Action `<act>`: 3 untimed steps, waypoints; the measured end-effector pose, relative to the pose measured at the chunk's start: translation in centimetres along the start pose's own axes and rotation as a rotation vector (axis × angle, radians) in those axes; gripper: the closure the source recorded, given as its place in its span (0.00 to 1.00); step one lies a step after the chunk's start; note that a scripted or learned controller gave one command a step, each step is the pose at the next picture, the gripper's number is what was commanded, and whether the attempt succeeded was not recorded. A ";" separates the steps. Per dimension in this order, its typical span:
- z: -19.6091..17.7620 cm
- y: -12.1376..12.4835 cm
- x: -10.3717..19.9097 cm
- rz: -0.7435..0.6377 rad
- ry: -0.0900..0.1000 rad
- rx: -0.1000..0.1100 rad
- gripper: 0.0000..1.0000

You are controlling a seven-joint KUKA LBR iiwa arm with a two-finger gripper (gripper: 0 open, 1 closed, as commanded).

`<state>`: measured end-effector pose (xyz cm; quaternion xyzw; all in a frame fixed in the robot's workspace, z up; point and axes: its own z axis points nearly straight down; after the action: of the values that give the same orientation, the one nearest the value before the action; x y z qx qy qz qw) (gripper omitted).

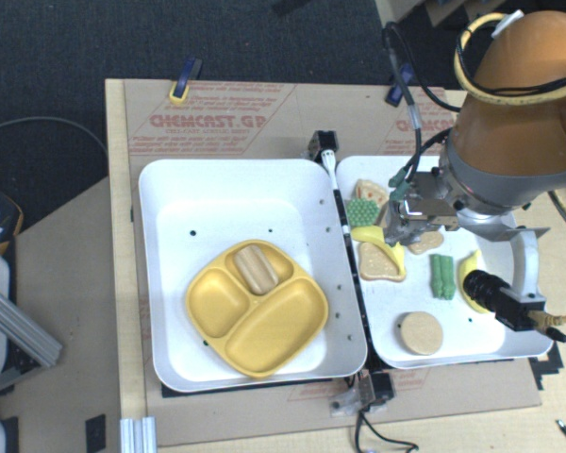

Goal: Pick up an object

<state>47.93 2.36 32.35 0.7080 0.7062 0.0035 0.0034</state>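
Yellow tray (264,333) holding bread roll (256,269)

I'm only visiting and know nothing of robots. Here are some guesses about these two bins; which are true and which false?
1. The yellow divided plate lies in the left bin. True.
2. A tan bread roll sits in one compartment of that plate. True.
3. The round tan biscuit lies on the yellow plate. False: it lies in the right bin, near its front edge.
4. The green stick is in the left bin. False: it is in the right bin.
5. The gripper is over the right bin. True.
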 end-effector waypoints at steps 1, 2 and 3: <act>-2.3 0.0 5.6 -0.008 0.001 0.005 1.00; 8.3 -0.5 18.5 -0.015 0.000 0.022 1.00; 21.0 4.3 19.6 -0.003 -0.002 0.017 1.00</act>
<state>52.49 21.99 11.36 0.7069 0.7073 -0.0033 -0.0017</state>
